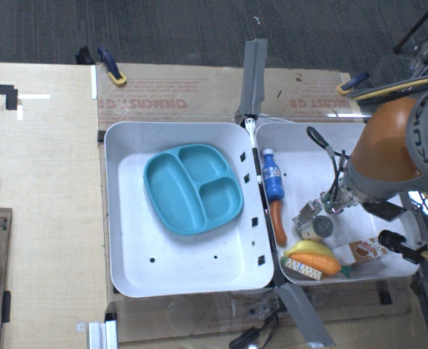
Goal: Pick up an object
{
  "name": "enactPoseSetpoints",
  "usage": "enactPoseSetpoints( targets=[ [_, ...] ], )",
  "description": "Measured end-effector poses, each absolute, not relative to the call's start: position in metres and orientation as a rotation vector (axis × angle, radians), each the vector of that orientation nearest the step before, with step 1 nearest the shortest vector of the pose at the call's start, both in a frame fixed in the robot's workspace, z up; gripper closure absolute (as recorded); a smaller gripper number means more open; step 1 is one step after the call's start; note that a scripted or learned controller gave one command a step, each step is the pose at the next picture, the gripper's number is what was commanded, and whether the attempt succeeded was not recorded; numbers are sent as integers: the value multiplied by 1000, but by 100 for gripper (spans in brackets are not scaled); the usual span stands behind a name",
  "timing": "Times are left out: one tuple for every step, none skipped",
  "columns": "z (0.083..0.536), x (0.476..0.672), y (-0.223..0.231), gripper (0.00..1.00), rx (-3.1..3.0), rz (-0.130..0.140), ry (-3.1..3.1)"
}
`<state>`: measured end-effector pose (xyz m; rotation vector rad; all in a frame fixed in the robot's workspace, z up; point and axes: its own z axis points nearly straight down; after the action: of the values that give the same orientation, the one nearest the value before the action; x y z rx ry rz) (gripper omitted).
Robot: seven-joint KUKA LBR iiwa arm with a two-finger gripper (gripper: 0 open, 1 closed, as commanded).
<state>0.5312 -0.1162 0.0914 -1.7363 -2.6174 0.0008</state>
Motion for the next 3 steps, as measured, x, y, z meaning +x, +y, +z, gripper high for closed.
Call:
enactPoseSetpoints(
  targets=[
    [100,531,-117,100,-1743,1,-2613],
    [100,531,-117,0,-1742,1,-2614],
    [92,582,-156,0,-1875,2,-2522]
  ],
)
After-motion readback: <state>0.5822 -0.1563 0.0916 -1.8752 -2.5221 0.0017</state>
